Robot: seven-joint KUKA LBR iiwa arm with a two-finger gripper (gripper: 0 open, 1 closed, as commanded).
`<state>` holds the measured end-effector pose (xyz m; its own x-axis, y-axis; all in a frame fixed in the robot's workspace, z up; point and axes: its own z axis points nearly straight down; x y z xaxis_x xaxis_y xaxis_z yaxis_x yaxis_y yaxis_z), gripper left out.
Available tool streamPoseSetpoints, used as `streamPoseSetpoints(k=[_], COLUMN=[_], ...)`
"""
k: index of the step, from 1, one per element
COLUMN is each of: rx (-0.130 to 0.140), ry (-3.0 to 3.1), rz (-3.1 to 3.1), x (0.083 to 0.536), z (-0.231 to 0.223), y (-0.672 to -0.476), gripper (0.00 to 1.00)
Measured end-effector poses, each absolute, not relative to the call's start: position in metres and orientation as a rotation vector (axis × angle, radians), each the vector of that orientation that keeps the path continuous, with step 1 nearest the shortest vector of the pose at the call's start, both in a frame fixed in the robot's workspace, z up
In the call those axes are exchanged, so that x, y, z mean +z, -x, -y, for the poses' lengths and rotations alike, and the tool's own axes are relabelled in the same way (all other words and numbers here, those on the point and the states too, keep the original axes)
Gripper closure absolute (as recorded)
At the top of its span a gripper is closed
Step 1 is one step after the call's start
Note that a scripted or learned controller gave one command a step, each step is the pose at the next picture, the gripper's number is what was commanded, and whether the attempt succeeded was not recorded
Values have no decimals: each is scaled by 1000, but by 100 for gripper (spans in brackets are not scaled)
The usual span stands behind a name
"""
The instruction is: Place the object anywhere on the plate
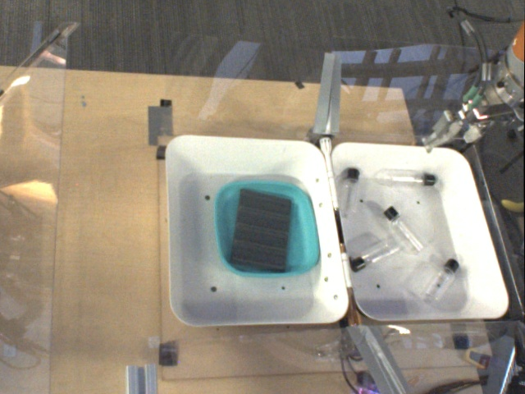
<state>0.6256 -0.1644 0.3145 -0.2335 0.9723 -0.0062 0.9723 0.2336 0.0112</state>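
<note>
Vials are what you are working with: 5 clear tubes with black caps lie scattered in the right bin (486, 245). 1 vial (404, 177) lies along the bin's far edge with a black cap at each visible end, its left cap near the far-left corner. A 2nd vial (404, 230) sits near the bin's middle, slanted, cap toward the far left. A 3rd vial (371, 254) lies close to the bin's left wall, cap toward the near left. A 4th vial (440, 279) rests toward the near-right corner, cap at its far-right end. All are lying flat, and none touches the plate.

You will find the plate (305, 220), a teal dish with rounded corners, in the middle of the left bin (189, 220). On it lies a dark grey ribbed block (261, 232), covering most of the dish's floor and turned slightly off square with the bin's edges. The 2 bins sit side by side, their inner walls touching along a seam.

Your gripper (459, 125) is at the far-right corner of the right bin, above and just outside its rim, with the orange band of the arm (517, 52) showing at the picture's right edge. It is too small and cluttered for you to tell how the jaws stand, and nothing can be made out between them.

No brand, label or writing can be read anywhere.
</note>
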Motion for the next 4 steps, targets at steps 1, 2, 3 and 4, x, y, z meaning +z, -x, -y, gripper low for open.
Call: streamPoseSetpoints(k=[1, 2, 3, 4], rx=[8, 7, 8, 8], ry=[-2068, -2263, -2363, -2500], rz=[-2347, -2164, -2053, -1885], x=[428, 437, 437, 436], z=[191, 205, 202, 201], y=[-610, -561, -496, -490], gripper=[0, 0, 0, 0])
